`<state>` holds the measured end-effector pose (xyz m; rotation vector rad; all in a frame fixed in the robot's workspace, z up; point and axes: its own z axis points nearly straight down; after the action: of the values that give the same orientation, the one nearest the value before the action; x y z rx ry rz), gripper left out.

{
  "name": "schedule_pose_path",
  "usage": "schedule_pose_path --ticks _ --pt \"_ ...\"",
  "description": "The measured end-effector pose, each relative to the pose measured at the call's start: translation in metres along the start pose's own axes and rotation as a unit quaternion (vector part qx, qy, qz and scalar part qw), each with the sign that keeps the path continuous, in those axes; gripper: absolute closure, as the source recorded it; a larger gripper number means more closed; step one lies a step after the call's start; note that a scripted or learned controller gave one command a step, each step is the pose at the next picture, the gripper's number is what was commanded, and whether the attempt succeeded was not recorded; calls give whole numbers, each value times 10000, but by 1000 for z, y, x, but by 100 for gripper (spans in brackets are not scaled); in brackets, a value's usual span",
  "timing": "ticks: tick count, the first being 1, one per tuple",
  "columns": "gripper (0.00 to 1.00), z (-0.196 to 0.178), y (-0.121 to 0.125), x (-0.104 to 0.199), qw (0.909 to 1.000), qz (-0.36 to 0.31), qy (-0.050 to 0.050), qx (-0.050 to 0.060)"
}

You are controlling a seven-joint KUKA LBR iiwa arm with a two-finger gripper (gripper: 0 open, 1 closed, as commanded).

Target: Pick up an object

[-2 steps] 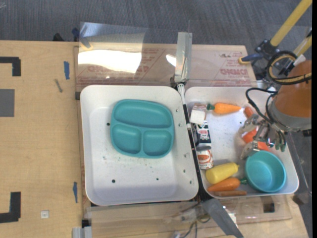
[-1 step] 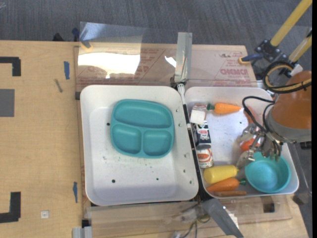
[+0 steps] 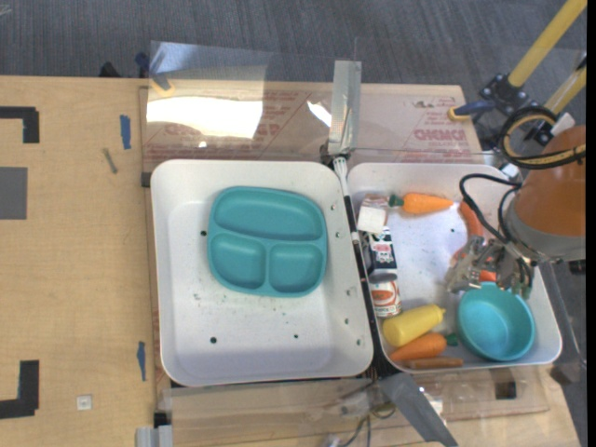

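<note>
Hanging low near the right edge of the right bin (image 3: 549, 343), the gripper (image 3: 484, 270) is seen just above the teal bowl (image 3: 495, 322), which sits in the bin's near right corner; whether anything is clasped cannot be told. The orange carrot (image 3: 426, 203) lies toward the far edge, its long axis running left to right. The wrist hides what lies under it

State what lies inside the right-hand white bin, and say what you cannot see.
The right-hand shallow white bin holds a teal round bowl, a yellow plastic bottle, two orange carrots and small printed cans. The tool covers whatever lies beneath it.
</note>
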<state>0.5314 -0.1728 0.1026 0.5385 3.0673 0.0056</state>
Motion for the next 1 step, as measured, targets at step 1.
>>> schedule_pose_path --ticks 1 --pt "100 -122 33 21 9984 564 47 27"
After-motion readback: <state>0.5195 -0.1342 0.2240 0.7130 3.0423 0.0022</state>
